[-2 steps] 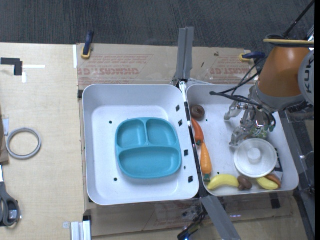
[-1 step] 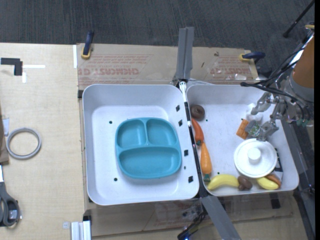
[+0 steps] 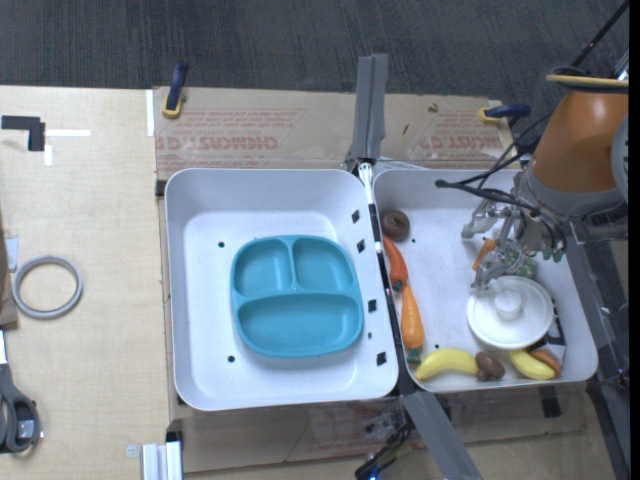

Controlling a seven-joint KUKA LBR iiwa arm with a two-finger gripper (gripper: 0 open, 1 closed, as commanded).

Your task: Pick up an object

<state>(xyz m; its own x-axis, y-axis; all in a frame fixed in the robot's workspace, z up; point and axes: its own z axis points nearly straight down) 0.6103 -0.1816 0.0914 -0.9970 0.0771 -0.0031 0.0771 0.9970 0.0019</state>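
Crowded R bin (image 3: 440, 183): white lid-like disc (image 3: 510, 311) w/ centre knob sits right of centre, just near of the gripper (image 3: 497, 251). Gripper low over far-right part of that bin, close above a small orange-and-green item (image 3: 495, 255), partly hidden by the metal; can't tell what it is, or if touching. Can't tell whether the gripper is spread or pressed together: linkage and cables blur it. Nothing visibly pinched.

Along the bin's left wall: dark brown doughnut-shaped piece (image 3: 396, 224) far, then red-orange carrot-like piece (image 3: 396, 262), then orange carrot (image 3: 410, 317) nearer, roughly end to end. Near edge: yellow banana (image 3: 446, 364), small brown lump (image 3: 489, 367) just right of it, another yellow piece (image 3: 532, 365) beside that, w/ a reddish bit (image 3: 548, 356) at its right end, tucked under the disc's rim.

Arm w/ orange band (image 3: 582, 138) enters from right, black cables trailing across the far-right corner.

Bench: pale wood top (image 3: 80, 208) on left, brown cardboard sheet (image 3: 300, 128) w/ red print under the bins, clamps (image 3: 177, 88) at its far edge. Grey tape ring (image 3: 45, 286) lies on the wood, well left of the bins; scissors (image 3: 15, 418) at near-left edge. Dark carpet beyond.

L bin (image 3: 190, 268): teal 3-compartment plate (image 3: 297, 295), centred, flat.
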